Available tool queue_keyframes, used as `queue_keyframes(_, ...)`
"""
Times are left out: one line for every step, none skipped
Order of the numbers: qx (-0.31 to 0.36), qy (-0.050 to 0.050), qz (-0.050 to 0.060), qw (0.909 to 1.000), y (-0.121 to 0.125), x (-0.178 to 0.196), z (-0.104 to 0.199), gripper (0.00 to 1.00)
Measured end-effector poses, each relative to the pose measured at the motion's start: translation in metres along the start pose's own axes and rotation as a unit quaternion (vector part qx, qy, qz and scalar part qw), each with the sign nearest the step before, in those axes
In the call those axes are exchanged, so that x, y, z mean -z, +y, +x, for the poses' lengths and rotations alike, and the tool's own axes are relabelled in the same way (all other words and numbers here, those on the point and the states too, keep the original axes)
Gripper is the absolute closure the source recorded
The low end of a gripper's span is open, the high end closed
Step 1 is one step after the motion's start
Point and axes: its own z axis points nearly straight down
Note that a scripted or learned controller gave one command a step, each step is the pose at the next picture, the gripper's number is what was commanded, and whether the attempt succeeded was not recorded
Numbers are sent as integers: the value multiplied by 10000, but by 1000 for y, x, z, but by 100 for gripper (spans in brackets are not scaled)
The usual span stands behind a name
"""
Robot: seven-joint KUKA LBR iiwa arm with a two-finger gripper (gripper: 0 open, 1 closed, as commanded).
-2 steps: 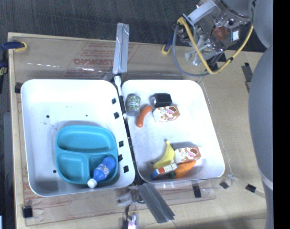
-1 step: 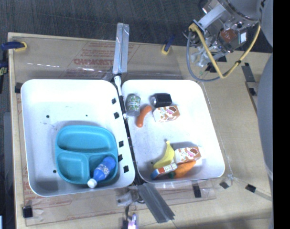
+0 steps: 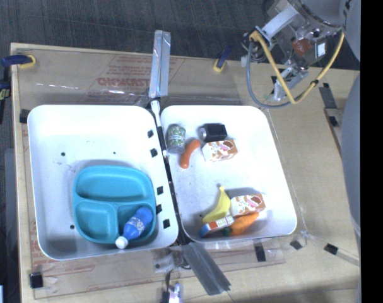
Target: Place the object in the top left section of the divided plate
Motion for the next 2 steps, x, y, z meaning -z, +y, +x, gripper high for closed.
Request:
queue_keyframes(-863,29,-26,9963,61,1,-10,0)
queue_keyframes(-855,25,-20,9963,61,1,-9,0)
